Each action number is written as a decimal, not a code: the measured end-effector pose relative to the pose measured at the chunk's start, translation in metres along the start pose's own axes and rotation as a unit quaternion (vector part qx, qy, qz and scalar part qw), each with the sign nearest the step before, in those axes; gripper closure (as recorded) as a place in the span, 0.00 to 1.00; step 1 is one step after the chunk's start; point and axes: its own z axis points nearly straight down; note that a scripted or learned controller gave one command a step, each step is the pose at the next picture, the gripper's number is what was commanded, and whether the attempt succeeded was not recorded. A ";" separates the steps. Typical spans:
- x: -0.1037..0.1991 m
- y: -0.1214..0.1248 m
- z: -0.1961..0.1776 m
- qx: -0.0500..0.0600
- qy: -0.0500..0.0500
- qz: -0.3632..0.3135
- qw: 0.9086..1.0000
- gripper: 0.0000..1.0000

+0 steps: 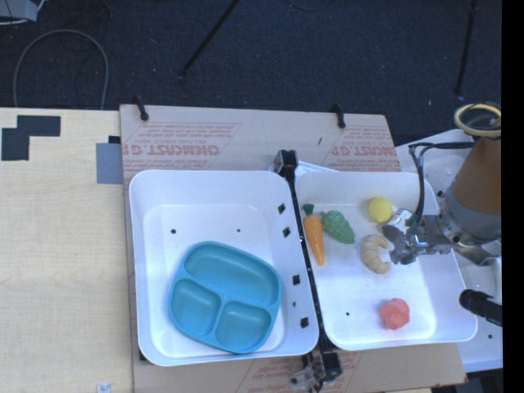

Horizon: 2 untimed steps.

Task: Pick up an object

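Note:
The right bin holds an orange carrot, a green leafy vegetable, a yellow lemon, a tan croissant and a red-pink fruit. My gripper reaches in from the right, low over the bin, just right of the croissant and below the lemon. Its fingers point left and stand apart. Nothing sits between them.
The left bin carries a blue divided plate. A black divider with clips runs between the bins. The arm's orange band and cables stand over the right bin's right rim. Cardboard lies behind the bins.

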 end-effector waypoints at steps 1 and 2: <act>-0.001 0.000 -0.030 0.000 0.000 0.000 1.000 1.00; 0.057 0.008 -0.034 0.001 0.001 -0.001 1.000 1.00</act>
